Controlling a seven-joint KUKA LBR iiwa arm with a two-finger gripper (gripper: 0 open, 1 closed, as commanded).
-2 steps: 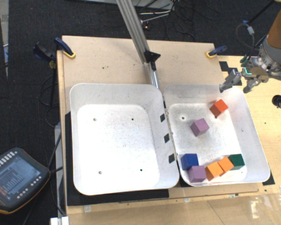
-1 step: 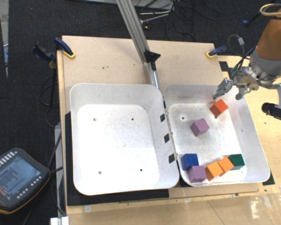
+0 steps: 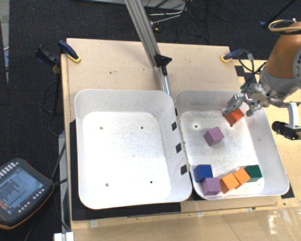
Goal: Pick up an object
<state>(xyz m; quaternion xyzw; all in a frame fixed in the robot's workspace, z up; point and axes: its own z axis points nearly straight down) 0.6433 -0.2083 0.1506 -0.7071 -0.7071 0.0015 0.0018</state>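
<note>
Gripper (image 3: 236, 109) over far part of right bin (image 3: 271, 149), fingers closed on red-orange block (image 3: 235, 117), which looks raised off the bin floor. Grip seems to catch only the block's upper edge, so it could slip out and drop back, judging from the tilt. Purple block (image 3: 213, 135) sits just near-left; blue, purple, orange, green blocks cluster at the near edge.

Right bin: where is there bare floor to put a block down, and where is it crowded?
In the right bin, bare floor lies left of the purple cube and between it and the front row. The front is crowded: blue cube, second purple cube, orange cube, green cube. The gripper holds the orange-red block.
</note>
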